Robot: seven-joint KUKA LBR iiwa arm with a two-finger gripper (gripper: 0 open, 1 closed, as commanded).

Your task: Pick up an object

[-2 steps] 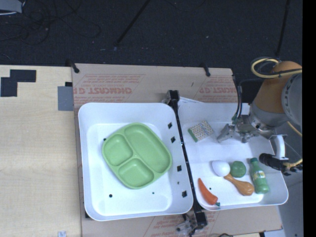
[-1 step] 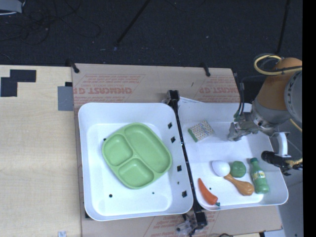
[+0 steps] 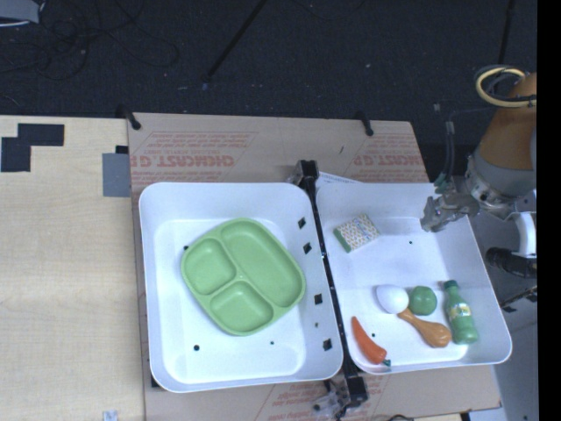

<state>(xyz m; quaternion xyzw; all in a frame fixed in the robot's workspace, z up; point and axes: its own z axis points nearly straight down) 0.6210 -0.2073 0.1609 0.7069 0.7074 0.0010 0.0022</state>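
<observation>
the left bin [image 3: 166, 226] holds a green plate [image 3: 243, 275] with three sections, lying tilted on the bin floor and taking up most of it. nothing sits on the plate.

the right bin [image 3: 491, 336] holds the likely targets. a small patterned packet [image 3: 357, 232] lies alone near the back, close to the divider. along the front sit a carrot [image 3: 369, 341], a white egg [image 3: 392, 299], a green ball [image 3: 422, 300], a drumstick [image 3: 427, 328] and a green bottle [image 3: 459, 312]. the egg, ball, drumstick and bottle are bunched together, some touching.

the gripper [image 3: 438, 213] hangs over the back right corner of the right bin, well apart from every object, with nothing between its fingers; whether they are spread or closed, i cannot tell.

the risks come from that cluster. a descent there could nudge the egg or ball away, since round things roll, or pinch two items at once. the bottle lies close to the bin wall, so a finger may strike the rim. the flat packet may give little to grip.
</observation>
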